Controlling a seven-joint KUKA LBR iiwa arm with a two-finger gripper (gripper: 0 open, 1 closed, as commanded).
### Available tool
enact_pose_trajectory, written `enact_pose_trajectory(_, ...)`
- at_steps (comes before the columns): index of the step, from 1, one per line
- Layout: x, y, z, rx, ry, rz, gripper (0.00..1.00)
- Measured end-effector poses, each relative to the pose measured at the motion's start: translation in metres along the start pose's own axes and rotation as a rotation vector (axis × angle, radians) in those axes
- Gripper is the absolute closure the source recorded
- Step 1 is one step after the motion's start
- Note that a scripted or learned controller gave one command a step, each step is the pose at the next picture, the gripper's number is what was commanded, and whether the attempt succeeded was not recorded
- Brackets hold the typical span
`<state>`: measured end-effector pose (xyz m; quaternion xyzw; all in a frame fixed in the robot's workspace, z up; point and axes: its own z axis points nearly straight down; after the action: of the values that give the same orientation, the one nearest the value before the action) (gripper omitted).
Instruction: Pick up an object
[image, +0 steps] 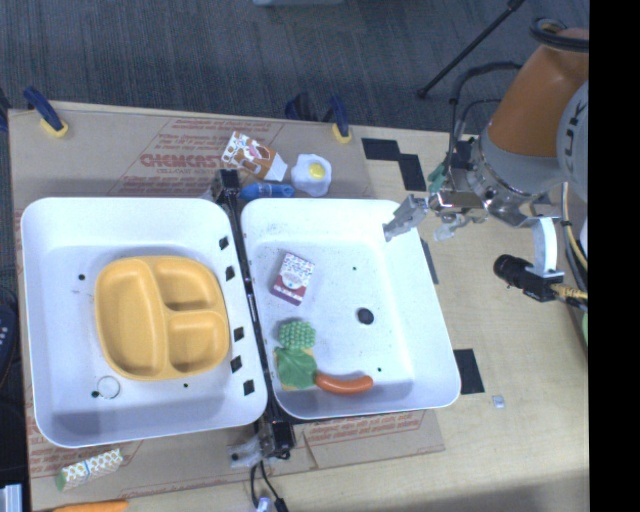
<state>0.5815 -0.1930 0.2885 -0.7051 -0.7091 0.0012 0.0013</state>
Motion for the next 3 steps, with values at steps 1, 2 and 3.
enact_pose_trajectory(1, 0.042, -0.02, 0.165, 0.004, 0.002, -0.08, 0.0)
enact_pose_trajectory(2, 0.082, 0.068, 0.192, -0.008, -0.002, -0.28, 0.0)
enact_pose_trajectory(3, 0.093, 0.048, 0.192, -0.013, -0.004, -0.263, 0.0)
